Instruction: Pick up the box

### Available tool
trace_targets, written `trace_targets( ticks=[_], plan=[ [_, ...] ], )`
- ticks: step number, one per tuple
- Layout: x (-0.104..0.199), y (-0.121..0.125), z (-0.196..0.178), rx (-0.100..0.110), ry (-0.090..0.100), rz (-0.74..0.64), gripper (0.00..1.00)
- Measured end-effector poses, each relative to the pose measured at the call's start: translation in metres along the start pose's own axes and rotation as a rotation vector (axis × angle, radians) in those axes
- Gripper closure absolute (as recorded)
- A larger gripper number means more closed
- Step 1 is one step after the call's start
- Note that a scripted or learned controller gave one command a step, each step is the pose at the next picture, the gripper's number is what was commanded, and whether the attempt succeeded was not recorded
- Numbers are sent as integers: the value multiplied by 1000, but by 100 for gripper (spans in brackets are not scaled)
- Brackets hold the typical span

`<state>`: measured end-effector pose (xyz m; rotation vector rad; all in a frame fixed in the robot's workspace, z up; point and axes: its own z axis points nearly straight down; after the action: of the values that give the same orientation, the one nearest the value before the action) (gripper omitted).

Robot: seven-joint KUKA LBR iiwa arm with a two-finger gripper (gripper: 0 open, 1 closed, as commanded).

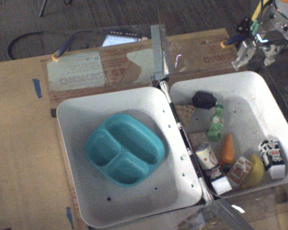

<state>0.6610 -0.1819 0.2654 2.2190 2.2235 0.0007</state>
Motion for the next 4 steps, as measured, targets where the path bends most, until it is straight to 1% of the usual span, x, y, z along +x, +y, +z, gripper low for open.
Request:
trace_targets(
  ticks=[1,2,3,4],
  plan=[
    [39,-12,150,-18,-2,14,0],
    [80,-8,161,-35,-10,1,0],
    [79,-33,161,-33,-3,62,0],
    [84,-19,161,-36,-7,111,0]
  ],
)
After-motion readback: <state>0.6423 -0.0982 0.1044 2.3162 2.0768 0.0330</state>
